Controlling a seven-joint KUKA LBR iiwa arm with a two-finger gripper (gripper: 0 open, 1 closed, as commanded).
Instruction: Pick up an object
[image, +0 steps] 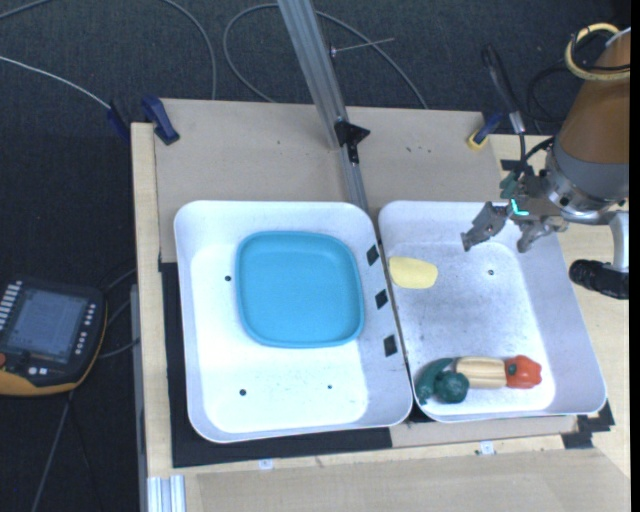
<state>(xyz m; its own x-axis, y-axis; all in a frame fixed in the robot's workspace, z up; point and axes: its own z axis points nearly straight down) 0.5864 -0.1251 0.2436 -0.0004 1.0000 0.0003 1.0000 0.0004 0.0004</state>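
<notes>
Gripper (505, 232) spread wide, empty, upper right; yellow piece (412, 272) looks light, smooth, maybe slippery: pinch its narrow sides.

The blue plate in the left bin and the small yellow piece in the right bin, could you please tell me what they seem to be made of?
The blue plate looks like moulded plastic: even colour, rounded corners, a soft satin sheen. The yellow piece looks like matte plastic or foam, smooth and evenly coloured; the view is too coarse to tell which.
</notes>
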